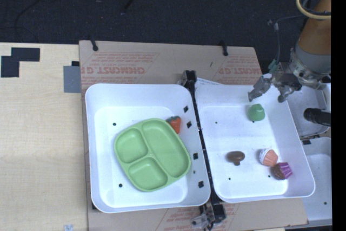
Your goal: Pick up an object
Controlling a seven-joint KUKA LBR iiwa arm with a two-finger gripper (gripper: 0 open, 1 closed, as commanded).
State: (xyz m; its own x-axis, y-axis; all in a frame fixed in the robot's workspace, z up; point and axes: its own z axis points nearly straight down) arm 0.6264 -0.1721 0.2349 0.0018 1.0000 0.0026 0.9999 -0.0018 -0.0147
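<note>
- The two fingers (254, 93) of the gripper (268, 94) stand apart, with nothing between them, one dark tip angled out to the left and the other to the right, above the far right corner of the right bin (303, 170).
- Just below the fingers, close under the gap, a green ball (256, 112) with a smooth, rounded, matte surface rests on the bin floor; it looks apart from both tips.
- Farther below the fingers, toward the near side of the same bin, lies a small brown lump (235, 157), flattened and rounded like a mushroom cap.
- To the right of that lump sits a pink and white piece (267, 157) with a ribbed, cup-like look, and touching or just beside it a purple piece (281, 171) with a ridged side; which of the two it is I cannot tell.
- Well to the left of the fingers, the left bin (100, 116) holds a light green plastic tray (152, 154), smooth, with rounded corners and three compartments, lying tilted on the bin floor.
- A small orange object (174, 124) lies against the tray's far right edge.
- Both bins are shallow, white and glossy, with raised rims, resting on a brown cardboard sheet (162, 62) printed with red lettering.
</note>
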